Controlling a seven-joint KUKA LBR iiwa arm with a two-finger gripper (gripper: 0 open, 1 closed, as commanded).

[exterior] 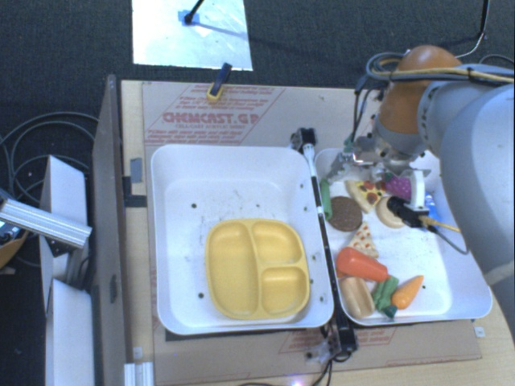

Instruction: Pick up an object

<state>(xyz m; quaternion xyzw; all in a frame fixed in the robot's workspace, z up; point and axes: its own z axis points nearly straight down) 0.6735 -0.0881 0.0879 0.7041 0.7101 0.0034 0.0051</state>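
One fixed camera watches me from above the desk [241, 107], slanting down on both bins, my arm [467, 135] entering right.

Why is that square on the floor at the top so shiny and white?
In the camera view, the sheet on the floor glares back the overhead light, washing out its surface; the white bins look bright too, while the dark carpet stays dim.

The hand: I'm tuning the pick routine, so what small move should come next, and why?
Probably a short descent. The hand sits above the toy food at the back of the right bin, over the pizza slice and purple piece, and nothing shows between its fingers, so lowering onto the slice seems right.
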